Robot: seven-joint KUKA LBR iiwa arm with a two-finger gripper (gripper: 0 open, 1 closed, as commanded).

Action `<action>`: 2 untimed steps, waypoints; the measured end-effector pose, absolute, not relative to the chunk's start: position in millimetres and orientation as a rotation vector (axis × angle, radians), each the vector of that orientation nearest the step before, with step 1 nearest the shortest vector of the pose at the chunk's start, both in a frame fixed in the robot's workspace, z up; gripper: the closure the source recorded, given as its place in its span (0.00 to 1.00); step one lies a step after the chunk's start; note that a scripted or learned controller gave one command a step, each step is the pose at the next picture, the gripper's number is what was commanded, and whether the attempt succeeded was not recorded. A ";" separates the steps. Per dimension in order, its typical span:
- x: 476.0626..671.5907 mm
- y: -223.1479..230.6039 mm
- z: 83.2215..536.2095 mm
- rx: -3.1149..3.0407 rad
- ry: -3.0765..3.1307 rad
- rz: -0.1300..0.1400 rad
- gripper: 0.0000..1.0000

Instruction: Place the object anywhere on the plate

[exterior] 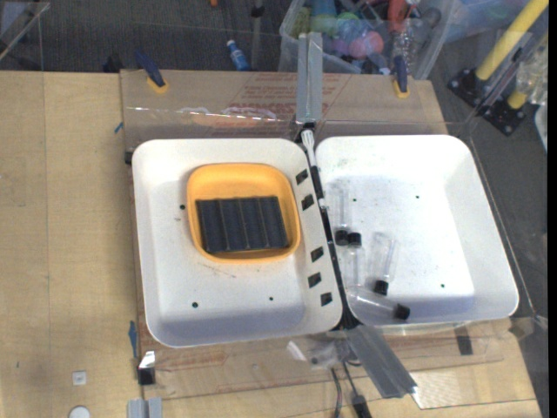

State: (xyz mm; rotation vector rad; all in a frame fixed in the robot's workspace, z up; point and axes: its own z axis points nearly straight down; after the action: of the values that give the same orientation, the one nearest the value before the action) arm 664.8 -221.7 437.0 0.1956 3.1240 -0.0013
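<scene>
A pale wooden bench top [52, 233] spreads across the left and lower part of the camera view, with a brown cardboard sheet [235, 103] laid on it near the far edge, held by small blue and orange clamps [155, 78]. Beyond the bench the floor is dark grey carpet [130, 16]. At the top stands a clear plastic tub [374, 16] heaped with colourful toys. A yellow pole [518, 24] leans at the upper right over a black stand [487, 94]. The light is even and soft.
</scene>
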 end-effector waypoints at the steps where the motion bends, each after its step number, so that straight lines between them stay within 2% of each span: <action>1: 660.3 -220.5 437.4 0.171 3.131 0.001 1.00; 2: 656.9 -221.4 437.4 -0.399 3.110 0.001 1.00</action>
State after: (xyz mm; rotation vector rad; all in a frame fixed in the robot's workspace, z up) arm 656.9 -221.4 437.4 -0.3988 3.1097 0.0007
